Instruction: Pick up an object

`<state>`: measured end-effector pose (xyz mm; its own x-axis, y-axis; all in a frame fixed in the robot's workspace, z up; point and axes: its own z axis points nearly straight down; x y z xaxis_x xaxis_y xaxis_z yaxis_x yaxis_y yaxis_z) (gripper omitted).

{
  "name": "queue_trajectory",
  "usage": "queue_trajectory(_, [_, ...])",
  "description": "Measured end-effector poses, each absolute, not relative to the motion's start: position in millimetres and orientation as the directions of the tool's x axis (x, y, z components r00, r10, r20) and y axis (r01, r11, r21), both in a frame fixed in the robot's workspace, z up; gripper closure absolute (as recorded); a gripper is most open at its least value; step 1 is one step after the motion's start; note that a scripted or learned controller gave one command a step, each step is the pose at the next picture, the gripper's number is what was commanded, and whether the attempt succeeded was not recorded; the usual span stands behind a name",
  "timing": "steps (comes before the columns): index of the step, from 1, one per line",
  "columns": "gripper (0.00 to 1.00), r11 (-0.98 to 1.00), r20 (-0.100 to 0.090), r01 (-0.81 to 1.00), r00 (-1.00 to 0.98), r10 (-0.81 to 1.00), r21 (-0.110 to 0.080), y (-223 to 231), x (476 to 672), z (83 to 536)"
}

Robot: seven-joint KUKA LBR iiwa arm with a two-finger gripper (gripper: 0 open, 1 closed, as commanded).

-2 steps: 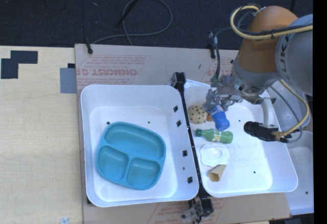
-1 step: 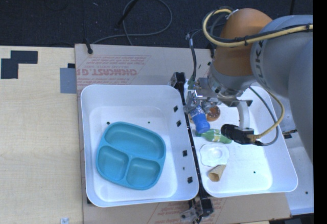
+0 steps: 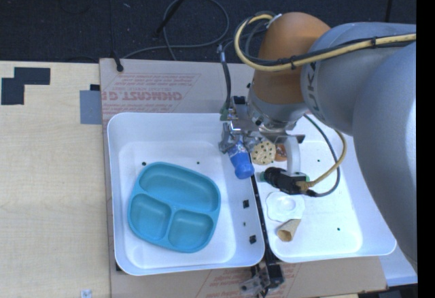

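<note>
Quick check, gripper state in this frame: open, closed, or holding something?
Gripper: cannot be told; it sits above a blue object at the bins' divider.

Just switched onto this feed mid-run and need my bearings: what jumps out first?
The big grey and orange arm dominates, reaching in from the right with its gripper low over the divide between the two white bins. A blue divided plate lies in the left bin. By the gripper are a small blue object and a round cookie; lower in the right bin lie a white piece and a tan cone.
</note>
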<state>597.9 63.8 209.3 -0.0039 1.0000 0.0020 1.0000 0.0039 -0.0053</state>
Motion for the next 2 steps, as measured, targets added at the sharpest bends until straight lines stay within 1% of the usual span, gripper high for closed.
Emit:
queue_trajectory(1, [1.0,0.004,0.001,1.0,-0.004,1.0,-0.003,105.8,597.7,215.5])
queue_trajectory(2, [0.0,0.002,0.0,1.0,-0.002,1.0,-0.004,104.5,597.5,215.3])
